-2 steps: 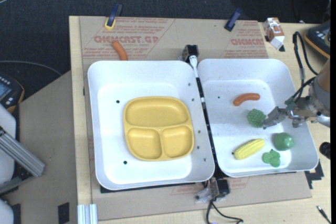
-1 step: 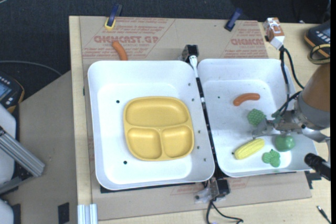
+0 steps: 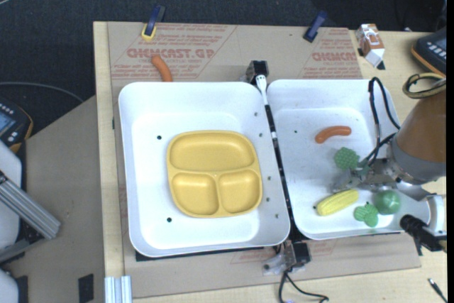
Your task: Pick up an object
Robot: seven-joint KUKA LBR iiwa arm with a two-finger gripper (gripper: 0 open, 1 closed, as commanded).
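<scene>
The right bin (image 3: 312,99) holds an orange sausage (image 3: 332,133), a green broccoli piece (image 3: 347,157), a yellow corn cob (image 3: 337,201) and two green toy vegetables (image 3: 366,214) (image 3: 387,202) near its front right corner. My gripper (image 3: 367,177) reaches in from the right, low over the bin floor. It sits just right of the broccoli and just above the corn's right end. The arm's body hides part of the bin's right wall.
The left bin (image 3: 142,110) holds a yellow three-compartment plate (image 3: 213,172). A loose orange sausage (image 3: 162,68) lies on the bench behind the left bin. A black cable (image 3: 374,106) loops over the right bin's back right. A small box (image 3: 370,42) stands at the bench's far right.
</scene>
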